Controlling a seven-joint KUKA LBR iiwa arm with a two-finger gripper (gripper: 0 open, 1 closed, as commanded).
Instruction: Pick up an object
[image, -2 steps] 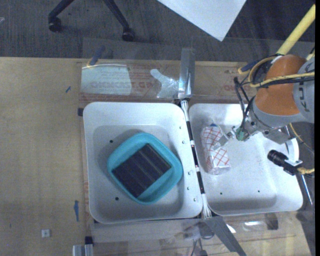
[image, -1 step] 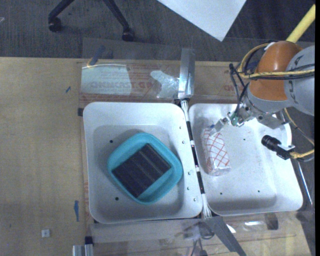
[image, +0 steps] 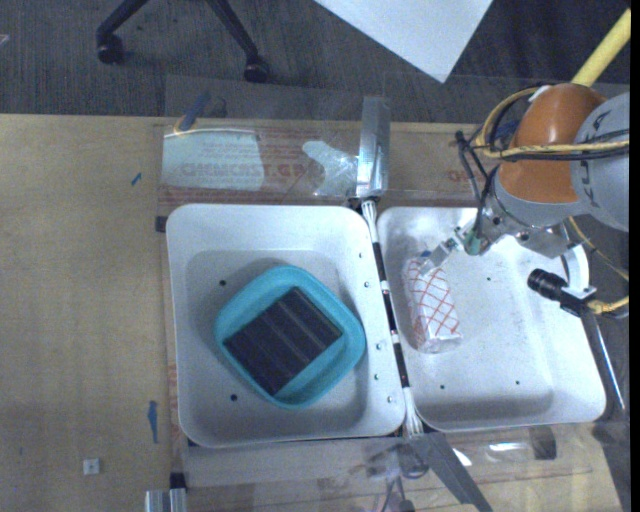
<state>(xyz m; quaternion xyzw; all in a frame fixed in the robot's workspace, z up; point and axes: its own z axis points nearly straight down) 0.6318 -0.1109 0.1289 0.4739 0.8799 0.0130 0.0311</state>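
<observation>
1. Whether the gripper (image: 462, 243) is spread or pressed together cannot be told, since its tip is small and blurred against the white bin floor.
2. It is seen low over the far left part of the right bin (image: 560, 412), just beside the far end of a white pouch with a red check pattern (image: 432, 300). Whether the two are touching cannot be made out.
3. The pouch is laid flat on the floor of the right bin, close to its left wall, with its long side running from far to near. Nothing is seen held by the gripper.
4. Above the gripper, the orange band (image: 545, 140) of the grey arm is seen at the far right, with yellow cable (image: 560, 150) looped around it.
5. A small black cylindrical part (image: 546, 283) is seen just right of the gripper, over the right side of the same bin.
6. In the left bin (image: 190, 300), a teal tray (image: 340, 315) is set at a slant, and a dark ridged block (image: 282, 340) is held within it.
7. Beyond the bins, a crumpled piece of clear plastic (image: 330, 165) and a pale printed label (image: 212, 160) are seen on the wooden bench (image: 70, 300).
</observation>
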